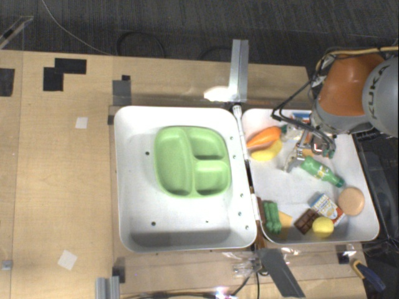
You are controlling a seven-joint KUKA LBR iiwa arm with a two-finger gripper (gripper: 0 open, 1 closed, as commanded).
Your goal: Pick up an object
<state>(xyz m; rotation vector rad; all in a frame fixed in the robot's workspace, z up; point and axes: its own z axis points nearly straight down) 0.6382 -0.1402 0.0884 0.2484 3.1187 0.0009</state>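
While the gripper (298, 156) is hovering by the green bottle (321, 170), finger state unclear, centring over its body is looking wise.

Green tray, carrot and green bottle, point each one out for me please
green tray (190, 162): camera view, on the ridge between its compartments.
carrot (264, 136): camera view, middle of its orange body.
green bottle (320, 170): camera view, middle of its green body.
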